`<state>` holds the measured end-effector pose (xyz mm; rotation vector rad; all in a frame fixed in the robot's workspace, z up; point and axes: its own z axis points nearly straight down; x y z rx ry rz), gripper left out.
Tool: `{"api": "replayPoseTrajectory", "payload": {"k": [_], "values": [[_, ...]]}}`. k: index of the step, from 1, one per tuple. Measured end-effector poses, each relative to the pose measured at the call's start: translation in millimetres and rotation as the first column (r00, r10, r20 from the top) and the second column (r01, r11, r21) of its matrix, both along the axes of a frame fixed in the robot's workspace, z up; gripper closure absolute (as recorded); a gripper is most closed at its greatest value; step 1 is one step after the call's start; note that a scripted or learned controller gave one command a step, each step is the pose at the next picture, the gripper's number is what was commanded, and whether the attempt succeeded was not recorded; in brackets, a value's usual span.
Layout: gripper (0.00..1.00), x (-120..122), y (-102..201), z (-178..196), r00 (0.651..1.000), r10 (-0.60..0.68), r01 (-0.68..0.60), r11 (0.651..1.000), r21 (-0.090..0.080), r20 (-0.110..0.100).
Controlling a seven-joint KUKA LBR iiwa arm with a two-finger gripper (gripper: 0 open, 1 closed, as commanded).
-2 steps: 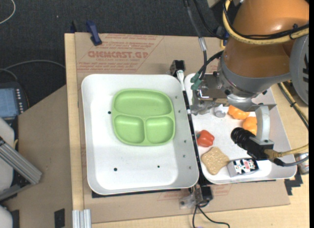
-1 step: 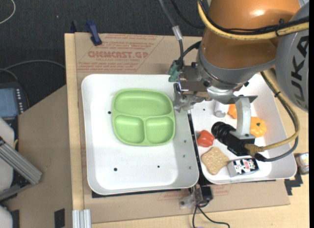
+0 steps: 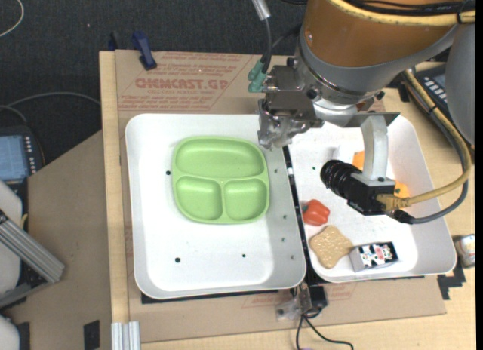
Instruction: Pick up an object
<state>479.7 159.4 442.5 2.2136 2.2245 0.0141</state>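
We see a green 3-compartment plate (image 3: 220, 179) flat in the left bin, centre-left of frame. In the right bin, lower right: a small red piece (image 3: 315, 210), a tan cracker-like piece (image 3: 330, 245) just below it, and a small printed pkg (image 3: 374, 256) beside that.

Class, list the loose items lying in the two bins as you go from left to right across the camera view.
green divided plate → red pepper toy → round cracker → small printed box
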Motion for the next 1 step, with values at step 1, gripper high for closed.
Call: {"api": "replayPoseTrajectory", "payload": {"k": [1], "values": [[1.00,-0.7,-97.6,-40.6,1.000,-0.016,0.016,1.000,-0.007,-0.014]]}}
